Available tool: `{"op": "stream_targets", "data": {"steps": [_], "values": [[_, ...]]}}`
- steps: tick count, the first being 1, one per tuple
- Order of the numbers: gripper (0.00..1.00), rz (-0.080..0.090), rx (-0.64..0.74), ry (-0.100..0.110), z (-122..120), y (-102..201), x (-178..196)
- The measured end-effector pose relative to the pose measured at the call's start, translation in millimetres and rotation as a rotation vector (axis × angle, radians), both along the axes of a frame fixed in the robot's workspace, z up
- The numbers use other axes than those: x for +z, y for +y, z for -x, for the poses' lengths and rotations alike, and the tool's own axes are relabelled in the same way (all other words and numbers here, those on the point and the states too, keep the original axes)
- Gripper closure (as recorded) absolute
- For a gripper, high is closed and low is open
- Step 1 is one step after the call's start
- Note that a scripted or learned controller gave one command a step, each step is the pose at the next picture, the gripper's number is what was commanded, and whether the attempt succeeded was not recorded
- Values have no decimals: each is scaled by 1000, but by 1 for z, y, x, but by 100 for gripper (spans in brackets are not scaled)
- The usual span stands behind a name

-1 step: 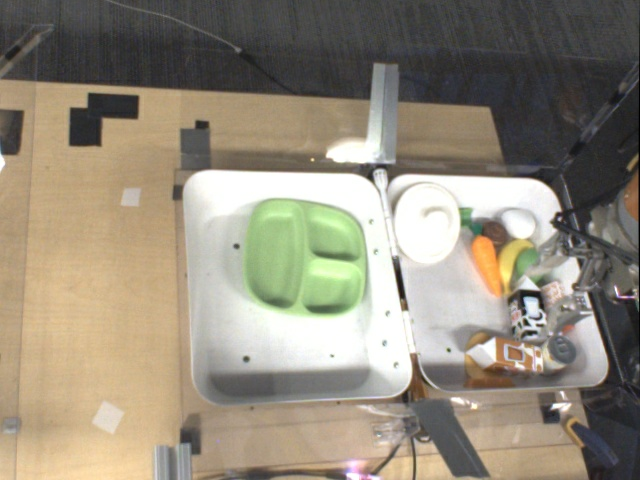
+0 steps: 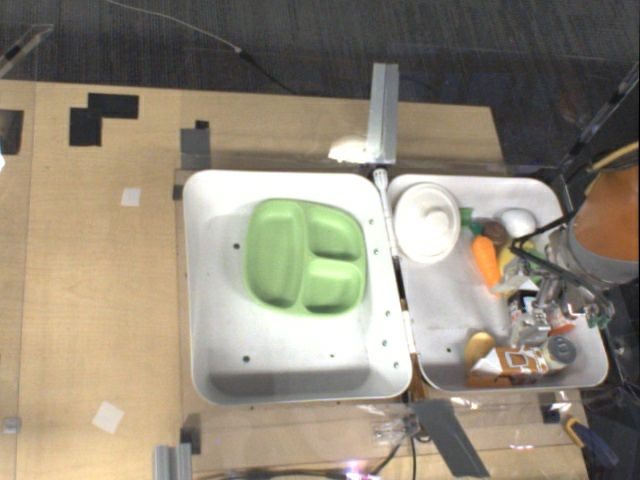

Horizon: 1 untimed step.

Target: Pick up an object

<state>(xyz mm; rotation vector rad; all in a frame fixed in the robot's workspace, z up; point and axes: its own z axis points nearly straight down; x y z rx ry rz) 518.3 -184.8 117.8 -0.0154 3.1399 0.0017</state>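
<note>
The gripper [image 2: 540,313] is hanging low over the right bin [image 2: 440,363], its grip state impossible to tell, while an orange carrot [image 2: 485,261] is lying just beside it near a white bowl [image 2: 427,222].

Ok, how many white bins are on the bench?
2. The left bin holds a green tray. The right bin holds a white bowl, a carrot and clutter under the pincer.
</note>
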Motion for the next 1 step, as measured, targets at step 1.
{"op": "stream_targets", "data": {"steps": [1], "values": [[0, 1, -54, -10, -46, 63, -26]]}}
